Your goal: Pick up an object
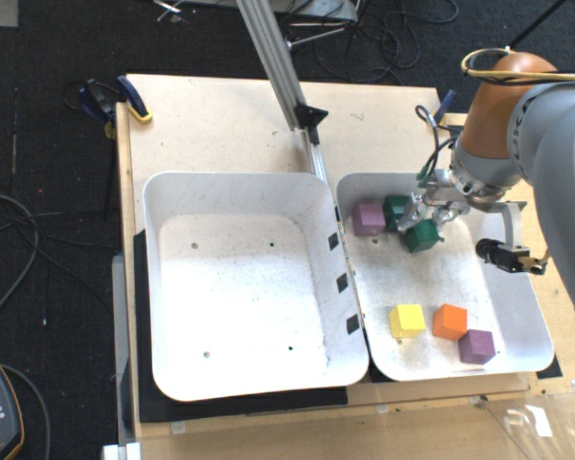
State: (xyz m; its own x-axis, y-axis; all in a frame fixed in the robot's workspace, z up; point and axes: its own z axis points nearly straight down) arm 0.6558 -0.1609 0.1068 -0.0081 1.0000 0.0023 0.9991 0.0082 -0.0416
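Note:
My gripper (429,213) hangs over the back part of the right bin (517,300), reaching in from the right. A green block (422,236) sits directly under its tip, touching or very close to it. A darker green piece (396,208) lies just to its left, next to a purple block (368,219). Near the bin's front lie a yellow cube (407,320), an orange cube (449,321) and a small purple cube (476,346).
The left bin (172,257) stands beside the right one, sharing a raised middle wall (337,257). A slanted metal rail (273,51) reaches the bench's back. A blue and yellow clamp (126,99) sits at the bench's back left corner.

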